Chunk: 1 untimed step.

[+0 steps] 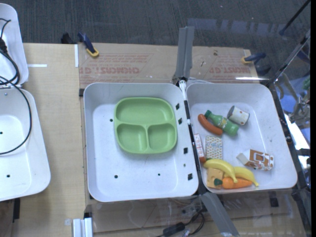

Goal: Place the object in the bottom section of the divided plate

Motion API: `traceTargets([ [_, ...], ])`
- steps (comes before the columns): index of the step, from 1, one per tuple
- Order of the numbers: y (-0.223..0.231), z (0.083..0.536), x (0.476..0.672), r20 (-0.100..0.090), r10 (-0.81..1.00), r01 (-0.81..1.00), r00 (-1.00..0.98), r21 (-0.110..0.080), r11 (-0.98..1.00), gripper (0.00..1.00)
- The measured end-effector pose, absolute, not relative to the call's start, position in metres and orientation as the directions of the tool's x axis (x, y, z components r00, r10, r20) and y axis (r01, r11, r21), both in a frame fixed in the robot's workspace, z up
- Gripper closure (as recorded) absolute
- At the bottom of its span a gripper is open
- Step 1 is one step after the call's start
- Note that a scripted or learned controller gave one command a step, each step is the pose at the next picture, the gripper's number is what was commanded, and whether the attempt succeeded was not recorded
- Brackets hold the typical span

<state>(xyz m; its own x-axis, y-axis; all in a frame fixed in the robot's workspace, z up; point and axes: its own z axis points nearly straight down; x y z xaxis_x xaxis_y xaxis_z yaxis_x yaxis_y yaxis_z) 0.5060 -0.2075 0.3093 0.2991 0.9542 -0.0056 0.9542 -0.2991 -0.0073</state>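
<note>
1. Two shallow white bins sit side by side on the tabletop (54, 73): we see the left bin (98, 172) holding a green divided plate (145, 125), and the right bin (276, 132) holding a scatter of toy food.
2. We find the divided plate lying flat in the upper middle of the left bin, with one wide section at the far side and two smaller sections at the near side; all three sections are bare.
3. In the right bin we count a green bottle (223, 123) lying beside an orange-red carrot-like piece (210, 124), with a small white can (238, 115) just to their right.
4. Lower down lie a speckled packet (213, 146), a narrow red-and-white box (199, 147) against the bin's left wall, and a small white-and-orange carton (259, 159); their print is too small for us to read.
5. A yellow banana (232, 171) rests at the near edge, touching a carrot (236, 183) and a yellow block (214, 175).
6. Mirrored red lettering on the cardboard (118, 65) behind the bins reads to us as "CHEMCAST GP".
7. Of the jaws we cannot tell the state.
</note>
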Motion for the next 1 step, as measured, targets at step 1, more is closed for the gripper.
traceTargets([
  [1,-0.2153,0.2889,0.5325,-0.002,0.970,0.970,0.242,-0.003,-0.242,1.00],
])
